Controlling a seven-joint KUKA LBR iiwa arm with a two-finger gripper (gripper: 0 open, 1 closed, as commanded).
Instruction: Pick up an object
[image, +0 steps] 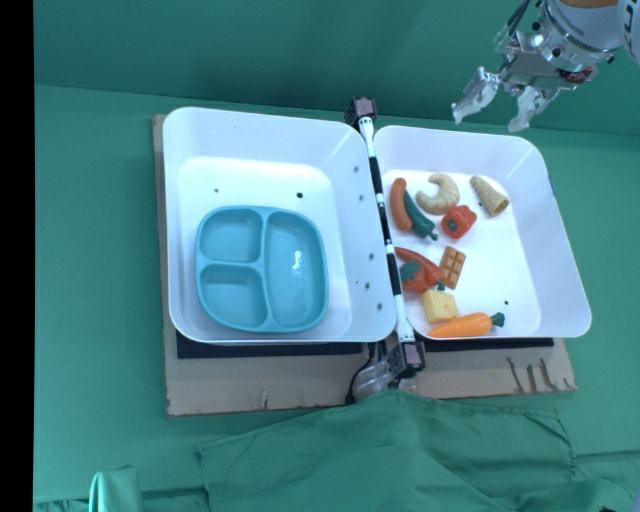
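Two smooth, glossy white plastic bins sit on a matt brown cardboard sheet over matt green cloth, the left one holding a shiny teal plastic divided plate, the right one smooth plastic toy foods, beneath a bare-metal gripper.

Even, bright overhead lighting; focus is sharp across the frame. A small glare spot lies on the blue tray. Soft shadows fall inside the left bin.
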